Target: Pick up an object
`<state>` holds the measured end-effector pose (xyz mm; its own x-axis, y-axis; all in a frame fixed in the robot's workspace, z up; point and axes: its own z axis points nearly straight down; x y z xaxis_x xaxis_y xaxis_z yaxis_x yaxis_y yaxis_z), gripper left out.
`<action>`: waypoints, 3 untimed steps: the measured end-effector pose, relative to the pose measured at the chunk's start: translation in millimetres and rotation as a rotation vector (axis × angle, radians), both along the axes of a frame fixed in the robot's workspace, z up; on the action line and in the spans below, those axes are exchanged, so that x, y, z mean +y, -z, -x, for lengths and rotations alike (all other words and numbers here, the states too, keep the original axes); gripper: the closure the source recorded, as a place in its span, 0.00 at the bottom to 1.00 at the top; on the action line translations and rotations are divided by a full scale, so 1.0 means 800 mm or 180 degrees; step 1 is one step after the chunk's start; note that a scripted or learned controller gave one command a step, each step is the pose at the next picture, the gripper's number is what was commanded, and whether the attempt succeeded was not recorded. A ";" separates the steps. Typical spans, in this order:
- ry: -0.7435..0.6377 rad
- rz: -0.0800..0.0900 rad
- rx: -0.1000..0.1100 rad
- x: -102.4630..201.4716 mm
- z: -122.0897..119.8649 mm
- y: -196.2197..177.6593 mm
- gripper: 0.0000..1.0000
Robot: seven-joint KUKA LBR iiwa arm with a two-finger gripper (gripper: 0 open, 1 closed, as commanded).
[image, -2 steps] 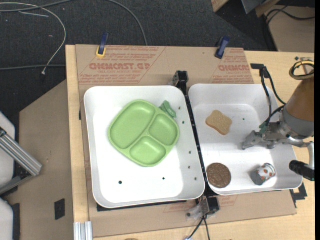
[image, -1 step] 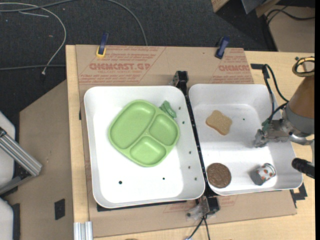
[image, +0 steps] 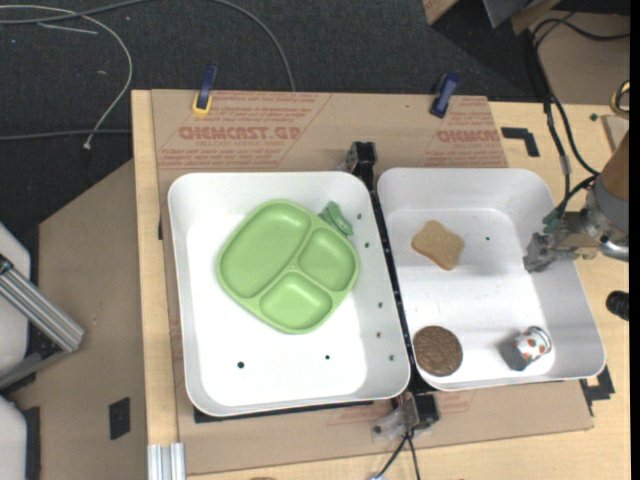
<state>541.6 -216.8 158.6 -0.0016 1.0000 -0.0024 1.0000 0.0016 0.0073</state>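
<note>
The right bin (image: 560,298) holds three loose objects. A tan, bread-like slice (image: 438,245) lies near its middle back. A round brown patty (image: 438,350) rests at the front left corner. A small white and red object (image: 526,346) sits toward the front right. My gripper (image: 541,249) hangs over the right bin's right side, level with the tan slice and well to its right, with nothing visibly in it. The grey arm (image: 612,208) comes in from the right edge.
The left bin (image: 200,268) carries a green divided plate (image: 288,265) with a small dark green piece (image: 337,218) at the plate's upper right edge. A black divider (image: 385,258) runs between the bins. Blue clamps (image: 206,86) hold the cardboard base at the back.
</note>
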 end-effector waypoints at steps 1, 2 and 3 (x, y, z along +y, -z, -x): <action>0.0001 0.0000 0.0005 -0.001 -0.005 -0.055 1.00; -0.0001 -0.0001 0.0006 -0.001 -0.006 -0.104 1.00; -0.0008 -0.0018 0.0032 0.065 0.011 -0.099 1.00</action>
<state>532.7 -164.8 237.9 -0.0042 1.0000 0.0032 1.0000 0.0042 -0.0028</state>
